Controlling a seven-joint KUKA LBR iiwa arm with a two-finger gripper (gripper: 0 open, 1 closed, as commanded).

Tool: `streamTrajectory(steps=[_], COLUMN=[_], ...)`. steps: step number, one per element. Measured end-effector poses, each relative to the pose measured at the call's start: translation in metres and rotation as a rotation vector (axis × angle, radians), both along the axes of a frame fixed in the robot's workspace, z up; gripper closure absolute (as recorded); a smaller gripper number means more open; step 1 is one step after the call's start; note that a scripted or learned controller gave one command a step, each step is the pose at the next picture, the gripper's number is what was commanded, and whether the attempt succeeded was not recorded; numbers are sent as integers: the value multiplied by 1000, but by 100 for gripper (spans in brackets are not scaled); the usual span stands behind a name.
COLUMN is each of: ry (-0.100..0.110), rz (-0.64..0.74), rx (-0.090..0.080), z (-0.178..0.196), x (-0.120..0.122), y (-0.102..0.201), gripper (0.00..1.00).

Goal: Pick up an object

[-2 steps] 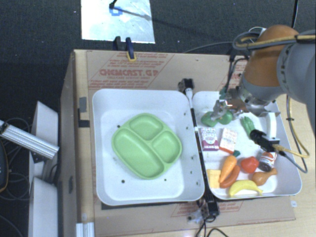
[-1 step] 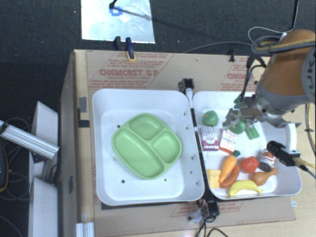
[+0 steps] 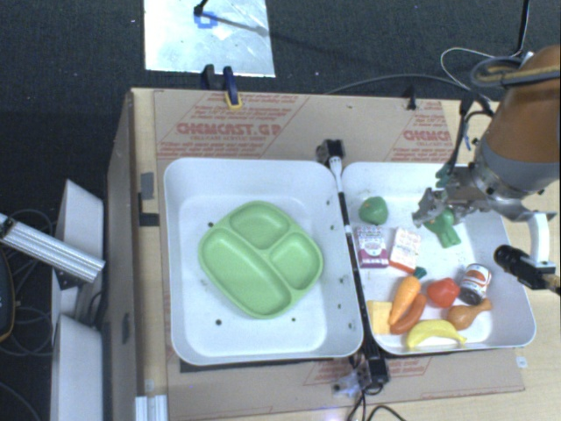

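1. The end effector sits low over the right shallow white plastic bin, in its upper half; whether it is wide, narrow or closed on anything cannot be told from this view.
2. A small bright green plastic toy piece lies directly at the end effector, touching or just under it; its exact shape is partly hidden; it is the likely target of the pick.
3. Handling judgement: the piece appears light, rigid and smooth; it may slip or roll under a glancing contact; take hold across its narrow body, centred, not at an end.
4. Just left of the end effector lies a round green plastic ball-shaped fruit; below it lie a white-and-purple printed carton and a white-and-red printed carton, side by side.
5. Further down the bin lie an orange plastic carrot, a red plastic tomato, a small dark jar with a white-and-red label, a brown plastic drumstick and a yellow plastic banana; these are crowded, several touching.
6. The left shallow white plastic bin holds a light green divided plastic plate, well apart from the end effector.
7. Both bins rest on a table covered with brown printed cardboard.
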State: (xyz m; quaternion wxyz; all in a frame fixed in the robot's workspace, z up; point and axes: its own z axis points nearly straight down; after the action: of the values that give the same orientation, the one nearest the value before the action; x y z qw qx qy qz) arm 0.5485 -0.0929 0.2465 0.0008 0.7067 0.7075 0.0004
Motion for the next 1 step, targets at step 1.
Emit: streamTrajectory(steps=[1], ry=[0], rz=[0], rx=[0], z=[10], x=[3], y=[-19], gripper=[100])
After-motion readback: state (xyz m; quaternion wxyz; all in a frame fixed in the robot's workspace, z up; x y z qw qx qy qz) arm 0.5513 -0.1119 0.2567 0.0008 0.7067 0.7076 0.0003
